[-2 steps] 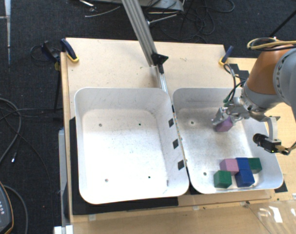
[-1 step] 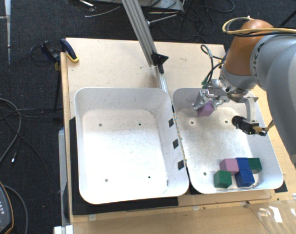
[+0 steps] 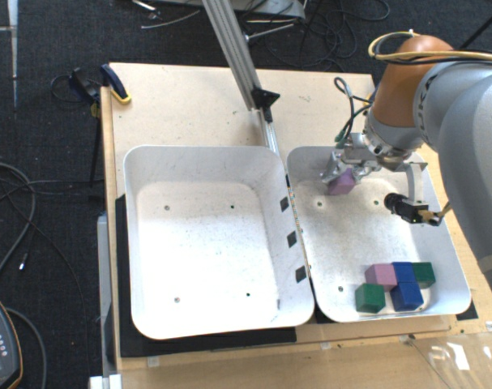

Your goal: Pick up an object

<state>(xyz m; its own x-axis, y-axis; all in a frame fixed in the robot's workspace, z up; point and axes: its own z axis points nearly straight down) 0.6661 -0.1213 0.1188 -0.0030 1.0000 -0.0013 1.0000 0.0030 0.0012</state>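
My gripper (image 3: 343,174) hangs over the back of the right bin (image 3: 335,241), below the orange band of the arm. A purple block (image 3: 340,184) sits between its fingers, lifted a little above the bin floor. In the front right corner of the same bin lies a cluster of blocks: a pink one (image 3: 381,275), a blue one (image 3: 406,287), a green one (image 3: 370,298) and a darker green one (image 3: 423,274).
The left bin (image 3: 201,233) stands beside the right one, their rims meeting in the middle. A slanted metal rail (image 3: 237,47) runs from the top down to the bins' back junction. A clamp (image 3: 108,83) lies at the bench's back left corner.
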